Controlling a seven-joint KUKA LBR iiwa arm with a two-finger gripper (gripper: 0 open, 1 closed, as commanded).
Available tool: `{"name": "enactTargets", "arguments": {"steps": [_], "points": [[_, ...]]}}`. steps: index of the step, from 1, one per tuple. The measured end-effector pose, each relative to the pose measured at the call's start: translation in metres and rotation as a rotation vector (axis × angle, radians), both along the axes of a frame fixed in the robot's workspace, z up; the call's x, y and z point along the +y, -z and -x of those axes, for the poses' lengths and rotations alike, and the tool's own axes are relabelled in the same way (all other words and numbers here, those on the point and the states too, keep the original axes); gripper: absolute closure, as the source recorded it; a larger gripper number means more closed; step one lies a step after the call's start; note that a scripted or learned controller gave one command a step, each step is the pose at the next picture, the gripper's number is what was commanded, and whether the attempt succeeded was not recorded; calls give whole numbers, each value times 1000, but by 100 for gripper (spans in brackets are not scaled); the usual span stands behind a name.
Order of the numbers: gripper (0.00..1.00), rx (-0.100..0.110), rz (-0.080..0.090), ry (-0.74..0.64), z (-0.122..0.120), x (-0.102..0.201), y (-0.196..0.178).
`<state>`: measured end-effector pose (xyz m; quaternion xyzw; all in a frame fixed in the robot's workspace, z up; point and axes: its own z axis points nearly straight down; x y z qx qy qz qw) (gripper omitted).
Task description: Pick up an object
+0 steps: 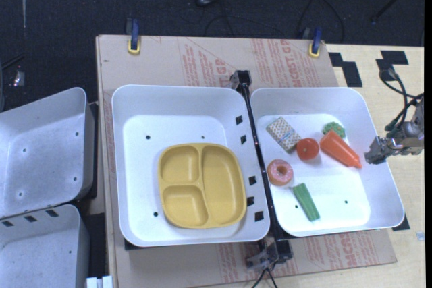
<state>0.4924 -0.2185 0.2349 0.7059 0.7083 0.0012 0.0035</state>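
While my gripper (375, 153) waits at the right edge of the frame, and I cannot tell how it is set, I should drop straight over the orange carrot (341, 150) just beside it.

The claw (378, 150) is dark grey metal, with pale cabling behind it.
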Motion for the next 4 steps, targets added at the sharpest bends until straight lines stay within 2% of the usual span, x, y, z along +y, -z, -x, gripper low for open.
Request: {"name": "enactTargets", "arguments": {"steps": [1, 2, 3, 4], "points": [[100, 0, 0, 0, -2, 0, -48], [100, 7, -4, -3, -19, 47, -33], [100, 5, -4, -5, -41, 101, -33], [100, 8, -4, -4, -55, 150, -17]]}}
